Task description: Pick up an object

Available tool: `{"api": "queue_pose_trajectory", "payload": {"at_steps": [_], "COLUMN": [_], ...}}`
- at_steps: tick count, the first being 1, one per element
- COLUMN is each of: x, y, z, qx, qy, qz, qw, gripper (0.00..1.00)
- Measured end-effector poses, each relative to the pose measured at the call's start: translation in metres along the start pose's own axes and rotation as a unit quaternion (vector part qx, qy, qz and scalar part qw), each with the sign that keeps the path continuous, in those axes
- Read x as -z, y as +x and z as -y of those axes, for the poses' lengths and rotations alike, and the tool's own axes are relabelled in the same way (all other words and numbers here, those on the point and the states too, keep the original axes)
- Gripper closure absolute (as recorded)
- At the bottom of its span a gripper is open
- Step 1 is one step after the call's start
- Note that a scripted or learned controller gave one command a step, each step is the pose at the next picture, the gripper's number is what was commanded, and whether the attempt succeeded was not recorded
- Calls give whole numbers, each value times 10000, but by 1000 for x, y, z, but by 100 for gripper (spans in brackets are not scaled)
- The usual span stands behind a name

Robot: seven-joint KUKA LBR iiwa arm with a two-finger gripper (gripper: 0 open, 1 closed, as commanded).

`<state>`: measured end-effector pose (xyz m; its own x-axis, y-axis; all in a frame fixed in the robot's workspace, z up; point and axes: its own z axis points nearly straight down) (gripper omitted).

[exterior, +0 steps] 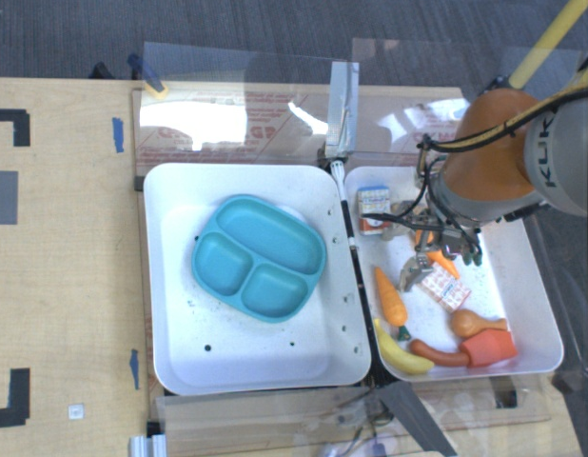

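Directly beneath the claw (429, 267), in the right-hand white plastic bin (539, 284), lies a small flat packet with red and white print (446, 291), just below and slightly right of the metal fingertips (411, 275); whether they touch it cannot be told. To the claw's lower left lies an orange toy carrot (390, 296), its long axis running up-and-down the bin, near but apart from the fingers. Further below rest a yellow toy banana (399, 350) and a red toy sausage (437, 353). Nothing is seen between the fingers; whether they stand open or closed cannot be told. The grey arm with orange band (489, 146) reaches from the right, wrist bent steeply downward over the bin.
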<state>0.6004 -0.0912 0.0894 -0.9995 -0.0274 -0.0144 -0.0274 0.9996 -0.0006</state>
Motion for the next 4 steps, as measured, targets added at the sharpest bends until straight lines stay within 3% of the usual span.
{"api": "queue_pose_trajectory", "payload": {"at_steps": [1, 2, 3, 4], "x": [15, 185, 177, 9], "y": [-4, 6, 9, 59], "z": [0, -23, -23, 17], "qx": [8, -138, -141, 138], "qy": [11, 4, -5, 3], "qz": [75, 40, -33, -17], "qw": [10000, 9999, 9999, 9999], "gripper": [100, 100, 0, 0]}}
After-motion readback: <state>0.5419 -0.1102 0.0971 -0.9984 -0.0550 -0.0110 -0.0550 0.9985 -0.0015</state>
